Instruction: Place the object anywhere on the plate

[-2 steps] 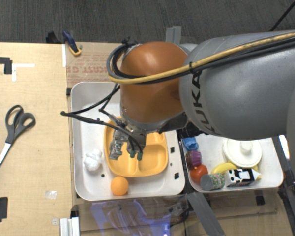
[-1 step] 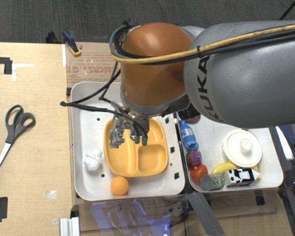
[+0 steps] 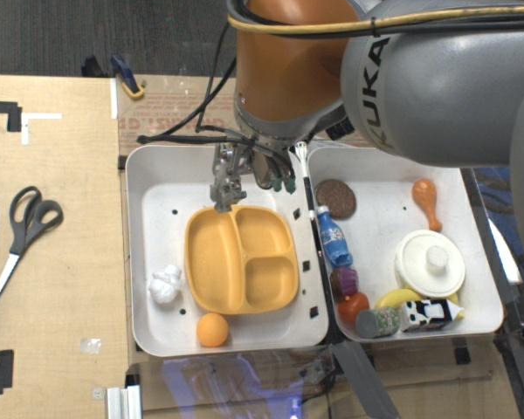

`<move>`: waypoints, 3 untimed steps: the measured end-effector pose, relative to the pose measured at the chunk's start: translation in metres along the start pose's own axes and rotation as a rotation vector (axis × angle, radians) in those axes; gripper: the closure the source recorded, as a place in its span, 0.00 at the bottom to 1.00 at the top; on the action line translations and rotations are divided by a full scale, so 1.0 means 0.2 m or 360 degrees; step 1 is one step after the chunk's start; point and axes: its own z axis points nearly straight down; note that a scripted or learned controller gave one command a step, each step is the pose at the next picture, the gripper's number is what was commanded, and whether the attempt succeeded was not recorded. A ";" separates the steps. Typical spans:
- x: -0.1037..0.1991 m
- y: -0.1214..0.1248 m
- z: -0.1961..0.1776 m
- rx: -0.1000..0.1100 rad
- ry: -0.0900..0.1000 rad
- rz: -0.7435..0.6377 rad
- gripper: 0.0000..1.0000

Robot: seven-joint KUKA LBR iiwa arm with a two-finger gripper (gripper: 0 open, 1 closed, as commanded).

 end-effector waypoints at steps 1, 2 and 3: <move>0.38 0.13 0.06 -0.0001 0.0004 -0.0346 1.00; 0.38 0.13 0.06 -0.0001 0.0003 -0.0346 0.00; 0.38 0.12 0.01 -0.0004 -0.0001 -0.0339 1.00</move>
